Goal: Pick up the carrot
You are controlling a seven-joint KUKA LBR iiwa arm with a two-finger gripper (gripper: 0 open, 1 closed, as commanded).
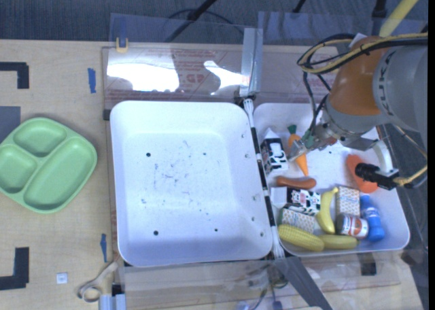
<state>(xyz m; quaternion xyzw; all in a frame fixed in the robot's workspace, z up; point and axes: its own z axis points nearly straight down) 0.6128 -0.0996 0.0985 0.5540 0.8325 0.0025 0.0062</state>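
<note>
Carrot (297, 153), small orange plastic toy with green top, lies at ten o'clock in the right white bin (401, 224); my gripper (311, 141) touches it, grip state unclear. Light, stiff, slick; I'd pinch mid-body.

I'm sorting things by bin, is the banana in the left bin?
No, the banana lies in the right bin beside the corn.
</note>
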